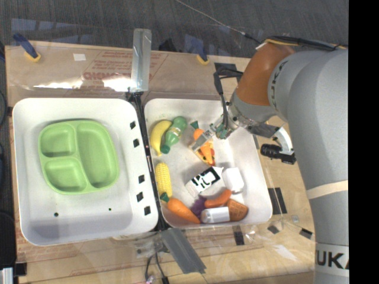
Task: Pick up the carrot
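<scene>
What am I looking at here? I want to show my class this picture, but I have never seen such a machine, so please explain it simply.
One camera looks down at a slant on a bench with two shallow white bins. The big grey shape on the right, with an orange band, is a robot arm. At its tip is a two-finger gripper, low in the right bin among toy food.

The left bin holds a green divided plate. The right bin holds a banana, a green bottle, corn, a carrot near the front edge, a black-and-white box and other small items.

The arm is meant to pick up the carrot. I cannot tell whether it holds anything.
</scene>
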You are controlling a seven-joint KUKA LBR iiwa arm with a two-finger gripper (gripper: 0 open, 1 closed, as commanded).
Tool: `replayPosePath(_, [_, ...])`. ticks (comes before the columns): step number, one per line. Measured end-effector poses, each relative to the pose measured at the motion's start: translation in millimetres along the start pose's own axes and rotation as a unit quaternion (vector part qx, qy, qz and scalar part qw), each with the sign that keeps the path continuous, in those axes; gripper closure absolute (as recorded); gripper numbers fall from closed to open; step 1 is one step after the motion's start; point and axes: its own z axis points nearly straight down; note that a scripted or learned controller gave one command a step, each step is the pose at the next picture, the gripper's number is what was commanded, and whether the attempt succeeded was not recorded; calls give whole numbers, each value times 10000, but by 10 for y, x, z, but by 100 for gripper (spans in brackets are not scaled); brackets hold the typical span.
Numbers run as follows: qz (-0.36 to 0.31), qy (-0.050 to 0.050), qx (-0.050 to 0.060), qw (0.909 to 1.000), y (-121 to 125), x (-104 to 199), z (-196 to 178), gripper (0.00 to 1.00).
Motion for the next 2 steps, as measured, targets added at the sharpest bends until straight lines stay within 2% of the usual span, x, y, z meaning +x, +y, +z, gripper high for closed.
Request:
replayPosePath(1, [-63, -36, -28, 10000, 45, -3, -152, 100])
replayPosePath(2, [183, -58, -63, 9998, 344, 53, -798, 100])
